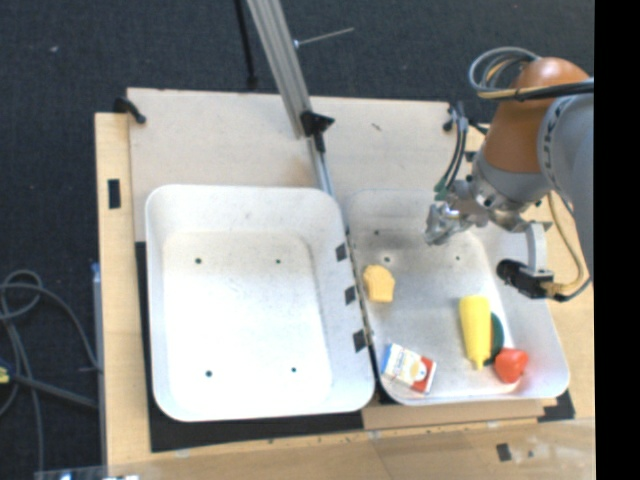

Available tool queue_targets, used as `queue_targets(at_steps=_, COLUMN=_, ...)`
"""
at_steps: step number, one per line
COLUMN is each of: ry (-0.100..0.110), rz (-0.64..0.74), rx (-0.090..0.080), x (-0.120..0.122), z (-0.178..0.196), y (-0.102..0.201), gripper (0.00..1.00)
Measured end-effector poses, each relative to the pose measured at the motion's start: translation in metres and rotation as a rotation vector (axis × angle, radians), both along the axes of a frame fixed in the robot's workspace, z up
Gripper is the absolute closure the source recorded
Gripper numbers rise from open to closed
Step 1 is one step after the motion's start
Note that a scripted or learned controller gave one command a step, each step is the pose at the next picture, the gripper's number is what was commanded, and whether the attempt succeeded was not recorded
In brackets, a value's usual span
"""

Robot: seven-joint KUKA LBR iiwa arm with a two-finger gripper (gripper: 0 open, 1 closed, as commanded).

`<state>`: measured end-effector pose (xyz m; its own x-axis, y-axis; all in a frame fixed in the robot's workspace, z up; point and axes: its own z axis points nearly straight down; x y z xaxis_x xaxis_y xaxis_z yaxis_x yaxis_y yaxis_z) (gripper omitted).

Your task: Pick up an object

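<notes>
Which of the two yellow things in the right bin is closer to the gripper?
The small yellow block by the bin's left wall; it lies nearer the gripper than the long yellow piece, which sits lower right beside the red item.

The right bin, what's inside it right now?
Inside the right bin: a yellow chunk, a small carton, a yellow banana-like piece lying over something dark green and mostly covering it, and a red piece.

A robotics lab. A pale wooden bench [230, 138] stands on dark carpet [60, 38]. Behind the bench rises a slanted aluminium mast [280, 58], with loose cables [40, 328] left of it.
</notes>
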<state>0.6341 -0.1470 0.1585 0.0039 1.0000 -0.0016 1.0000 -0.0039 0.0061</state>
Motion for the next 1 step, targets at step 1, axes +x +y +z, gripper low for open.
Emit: queue_targets(at_steps=1, ry=-0.001, rz=0.006, rx=0.0, x=0.0017, z=0.0549, y=-0.0018, gripper=1.0)
